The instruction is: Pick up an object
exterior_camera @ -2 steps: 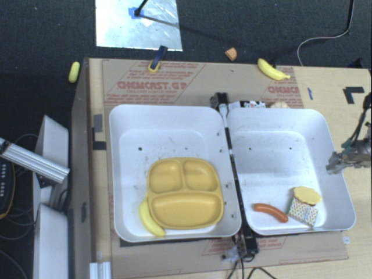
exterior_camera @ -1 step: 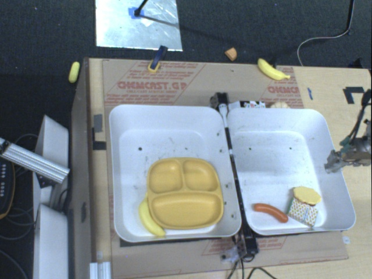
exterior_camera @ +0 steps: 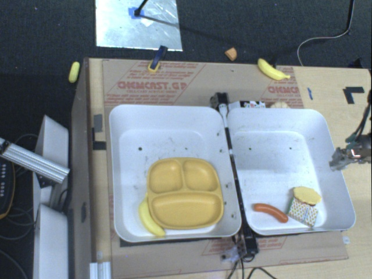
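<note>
- The grey metal gripper [exterior_camera: 347, 154] sits at the far right of the scene, just outside the right rim of the right shallow white plastic bin [exterior_camera: 273, 127]; whether it is released or clenched cannot be told, for it is small and blurred at the picture's edge; nothing can be seen in its grasp.
- In the right bin, near its front wall, lies an orange-red sausage-shaped toy [exterior_camera: 270, 212]; just right of it stands a small patterned carton with a yellow top [exterior_camera: 304, 206], tilted a little; the two are close but apart.
- The left shallow white plastic bin [exterior_camera: 151, 121] holds a yellow three-compartment plastic plate [exterior_camera: 185, 192] in its near half; a yellow toy banana [exterior_camera: 150, 219] lies against the plate's near-left edge, touching it.
- On the bench beyond the bins rests a second yellow banana [exterior_camera: 272, 69], far right; a small orange block [exterior_camera: 231, 53] lies just left of it on the dark floor.
</note>
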You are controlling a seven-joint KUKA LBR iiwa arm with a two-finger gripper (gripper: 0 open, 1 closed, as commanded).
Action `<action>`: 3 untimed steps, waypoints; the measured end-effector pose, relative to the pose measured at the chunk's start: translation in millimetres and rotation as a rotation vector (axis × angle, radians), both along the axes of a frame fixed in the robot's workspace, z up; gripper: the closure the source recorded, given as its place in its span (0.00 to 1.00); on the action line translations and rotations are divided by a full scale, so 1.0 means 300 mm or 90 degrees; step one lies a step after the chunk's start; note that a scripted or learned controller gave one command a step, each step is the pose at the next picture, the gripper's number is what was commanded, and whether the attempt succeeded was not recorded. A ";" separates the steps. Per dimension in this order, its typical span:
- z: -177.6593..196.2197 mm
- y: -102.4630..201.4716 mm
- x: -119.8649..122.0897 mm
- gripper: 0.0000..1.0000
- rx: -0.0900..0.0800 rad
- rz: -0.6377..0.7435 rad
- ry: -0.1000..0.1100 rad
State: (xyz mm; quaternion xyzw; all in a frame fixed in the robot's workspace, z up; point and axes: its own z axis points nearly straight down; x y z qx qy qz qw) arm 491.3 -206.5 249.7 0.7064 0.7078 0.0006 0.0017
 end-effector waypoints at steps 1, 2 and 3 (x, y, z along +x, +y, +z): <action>0.079 0.016 -0.013 1.00 0.000 0.002 -0.001; -0.080 0.120 -0.014 1.00 0.001 0.001 0.001; 0.003 -0.001 0.197 1.00 0.000 0.001 -0.001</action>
